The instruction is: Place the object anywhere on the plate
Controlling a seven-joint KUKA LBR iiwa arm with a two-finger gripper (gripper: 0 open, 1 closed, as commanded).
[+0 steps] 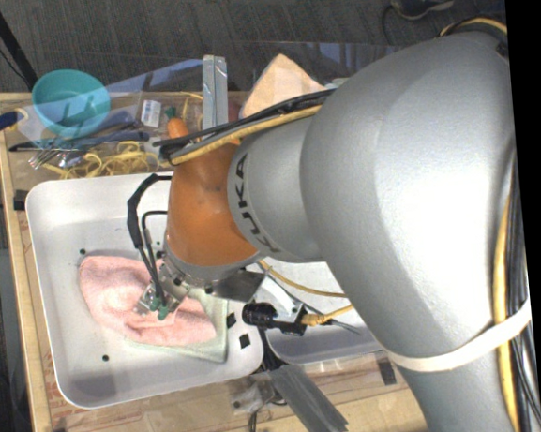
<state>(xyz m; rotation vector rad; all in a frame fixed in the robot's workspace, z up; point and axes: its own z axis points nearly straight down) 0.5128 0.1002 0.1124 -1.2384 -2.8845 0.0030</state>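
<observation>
A pink cloth (117,291) lies crumpled in the left white bin (54,220), with a pale green cloth edge (197,347) showing under its right side. My gripper (156,305) reaches down from the right and its tip rests on the right part of the pink cloth. The big grey arm with its orange band (205,216) hides most of the right bin (329,346).
Behind the bins stand a teal bowl (70,101), yellow rubber bands and forks (106,159), a clear packet and a tan wedge (282,79). The wooden bench edge (147,414) runs along the front.
</observation>
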